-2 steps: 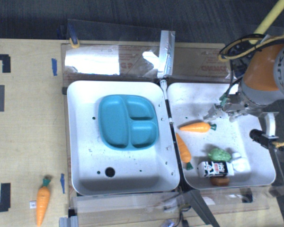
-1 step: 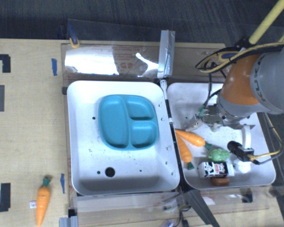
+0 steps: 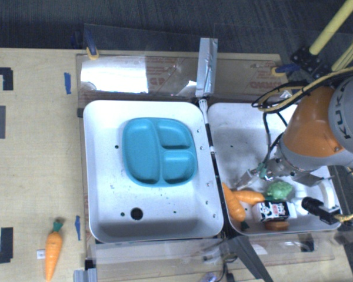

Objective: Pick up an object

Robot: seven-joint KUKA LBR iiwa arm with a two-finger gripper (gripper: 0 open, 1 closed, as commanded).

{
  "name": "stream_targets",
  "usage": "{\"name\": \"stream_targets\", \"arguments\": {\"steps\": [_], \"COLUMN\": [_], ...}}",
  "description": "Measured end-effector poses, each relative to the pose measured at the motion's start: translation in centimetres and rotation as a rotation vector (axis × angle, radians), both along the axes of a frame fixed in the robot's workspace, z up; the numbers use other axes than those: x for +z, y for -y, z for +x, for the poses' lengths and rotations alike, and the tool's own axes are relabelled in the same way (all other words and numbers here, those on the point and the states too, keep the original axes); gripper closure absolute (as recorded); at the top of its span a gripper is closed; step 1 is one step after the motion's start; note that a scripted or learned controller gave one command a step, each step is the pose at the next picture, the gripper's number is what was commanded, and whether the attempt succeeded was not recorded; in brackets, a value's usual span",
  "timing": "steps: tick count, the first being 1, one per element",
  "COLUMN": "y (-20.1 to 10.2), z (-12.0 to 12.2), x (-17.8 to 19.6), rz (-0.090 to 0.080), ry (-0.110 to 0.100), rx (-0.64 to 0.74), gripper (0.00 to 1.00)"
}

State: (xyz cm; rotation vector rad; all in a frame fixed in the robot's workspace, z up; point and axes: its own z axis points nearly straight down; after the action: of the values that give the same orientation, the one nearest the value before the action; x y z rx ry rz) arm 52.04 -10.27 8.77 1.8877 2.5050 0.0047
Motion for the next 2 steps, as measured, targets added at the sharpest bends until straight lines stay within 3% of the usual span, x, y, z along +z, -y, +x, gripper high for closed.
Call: {"name": "stream_targets", "arguments": {"steps": [1,2], "y": [1.3,1.9], "z": [-2.9,-4.0], "x": [0.5,4.9], "rz": [0.002,0.0], "ry": [0.033,-0.002], "rx": [-0.416,-0.138], "gripper": [0.0,0.0]}}
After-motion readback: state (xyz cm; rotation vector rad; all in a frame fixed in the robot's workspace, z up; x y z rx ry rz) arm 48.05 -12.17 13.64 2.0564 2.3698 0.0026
